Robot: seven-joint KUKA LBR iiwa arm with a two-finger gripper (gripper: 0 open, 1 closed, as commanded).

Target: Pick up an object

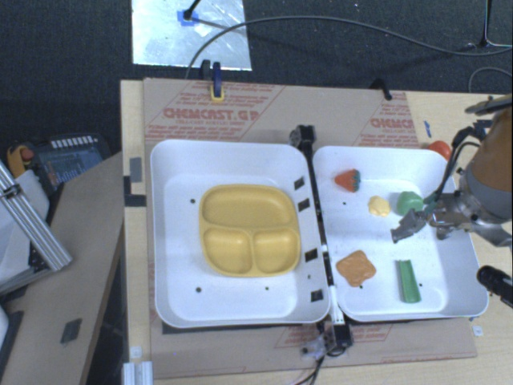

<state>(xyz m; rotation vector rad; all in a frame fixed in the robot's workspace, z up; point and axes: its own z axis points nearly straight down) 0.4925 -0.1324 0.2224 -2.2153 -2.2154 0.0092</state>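
On the desk (264,107) we see two white bins; the left bin (172,215) carries a yellow divided tray (244,229). In the right bin (457,291) lie small toy foods: a green stick (408,281), an orange-brown piece (356,268), a red piece (348,180), a yellow lump (379,207) and a green lump (409,201). They look light and stiff; we would take the stick across its narrow sides. The claw (413,224) hangs just beside the green lump; we cannot tell its opening, and nothing shows inside it.

The claw (410,224) hangs over the right bin (463,301), near a green round piece (408,201). A yellow divided tray (247,229) lies in the left bin (172,239) on the counter (96,231).
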